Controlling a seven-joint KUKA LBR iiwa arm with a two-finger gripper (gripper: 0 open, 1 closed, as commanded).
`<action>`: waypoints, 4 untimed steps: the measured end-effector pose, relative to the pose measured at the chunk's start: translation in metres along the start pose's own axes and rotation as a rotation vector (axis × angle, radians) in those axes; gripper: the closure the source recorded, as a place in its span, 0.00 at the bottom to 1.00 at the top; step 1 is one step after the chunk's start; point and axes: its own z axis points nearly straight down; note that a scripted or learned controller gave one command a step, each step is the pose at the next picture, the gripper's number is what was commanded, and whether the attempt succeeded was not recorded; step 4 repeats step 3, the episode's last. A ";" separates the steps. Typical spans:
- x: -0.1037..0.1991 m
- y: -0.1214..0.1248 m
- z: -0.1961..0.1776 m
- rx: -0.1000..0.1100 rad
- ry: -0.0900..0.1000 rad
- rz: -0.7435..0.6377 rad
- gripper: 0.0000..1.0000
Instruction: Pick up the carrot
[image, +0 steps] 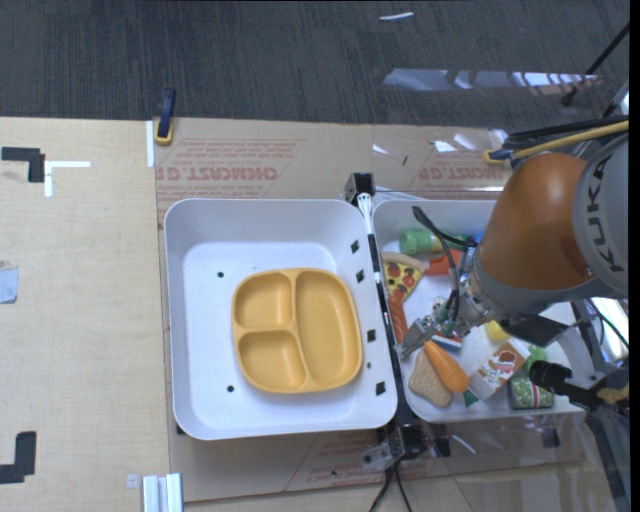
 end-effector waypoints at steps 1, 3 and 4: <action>0.000 0.000 0.000 0.000 0.000 0.000 0.00; 0.000 0.000 0.000 0.000 0.000 0.000 0.00; 0.000 0.000 0.000 0.000 0.000 0.000 0.00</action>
